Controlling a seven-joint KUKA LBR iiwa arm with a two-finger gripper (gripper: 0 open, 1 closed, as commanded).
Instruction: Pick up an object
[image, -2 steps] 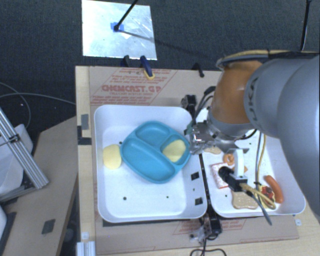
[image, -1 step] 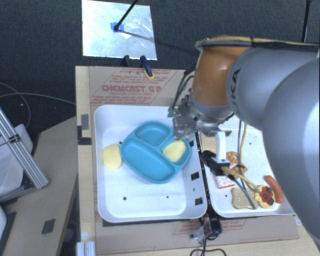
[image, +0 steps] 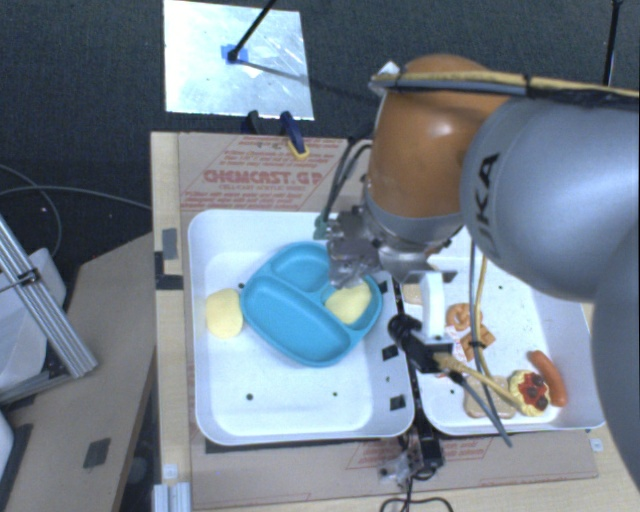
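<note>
Nearest, the right bin (image: 575, 425) keeps toy food, a sausage (image: 546, 375) at its 4 o'clock corner. Farther in, the left bin (image: 290, 410) holds a blue tray (image: 290, 315) with one yellow piece (image: 349, 304) at the tray's 3 o'clock and another (image: 225, 313) loose at 9. The gripper (image: 345, 270) hangs right over the tray's piece, likely lined up to grab it; how its jaws stand I cannot tell.
</note>
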